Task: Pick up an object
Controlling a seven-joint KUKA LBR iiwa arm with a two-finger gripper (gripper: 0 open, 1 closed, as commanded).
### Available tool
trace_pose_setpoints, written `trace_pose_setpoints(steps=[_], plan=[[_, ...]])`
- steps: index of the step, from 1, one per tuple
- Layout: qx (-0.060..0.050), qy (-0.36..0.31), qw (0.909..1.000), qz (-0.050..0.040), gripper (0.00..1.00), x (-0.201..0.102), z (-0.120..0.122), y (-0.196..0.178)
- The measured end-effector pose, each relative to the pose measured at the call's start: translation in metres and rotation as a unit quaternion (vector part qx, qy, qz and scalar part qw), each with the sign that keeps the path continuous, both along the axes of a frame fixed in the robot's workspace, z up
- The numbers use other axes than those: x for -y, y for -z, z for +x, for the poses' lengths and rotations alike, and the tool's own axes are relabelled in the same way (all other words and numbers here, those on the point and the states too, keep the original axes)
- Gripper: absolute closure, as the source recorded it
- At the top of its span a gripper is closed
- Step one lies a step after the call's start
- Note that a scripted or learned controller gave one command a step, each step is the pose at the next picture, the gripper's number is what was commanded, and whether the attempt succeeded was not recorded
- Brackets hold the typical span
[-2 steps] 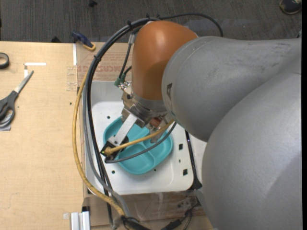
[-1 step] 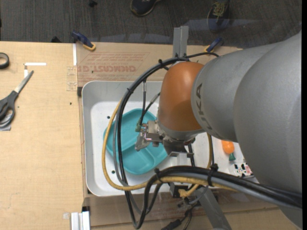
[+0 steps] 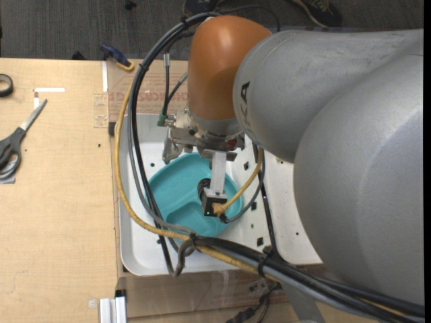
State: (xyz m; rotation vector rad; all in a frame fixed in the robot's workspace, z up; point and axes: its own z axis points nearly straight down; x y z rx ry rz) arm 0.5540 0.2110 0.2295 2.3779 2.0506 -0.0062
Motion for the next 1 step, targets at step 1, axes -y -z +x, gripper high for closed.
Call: trace_pose_setpoints(steps=[1], plan=[[-0.001,-0.036,0.9993,-0.0003,0.0,0.0159,0.0788,0.0482]])
